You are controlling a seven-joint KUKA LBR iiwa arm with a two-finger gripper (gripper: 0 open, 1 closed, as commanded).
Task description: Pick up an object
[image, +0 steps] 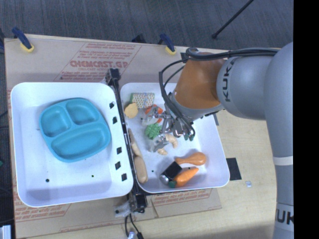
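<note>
My claw (167, 133) hangs in the right bin (215, 148), just right of the broccoli (152, 131); I cannot tell its opening or whether it grips anything.

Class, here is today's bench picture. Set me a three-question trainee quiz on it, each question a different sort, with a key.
1. True or false: the blue divided plate lies in the left bin.
2. Which lies nearest the right bin's front edge: A the carrot, B the green broccoli piece, C the yellow lemon-like piece?
3. Fill in: the claw is over the ___ bin.

Key: 1 true; 2 A; 3 right.
</note>
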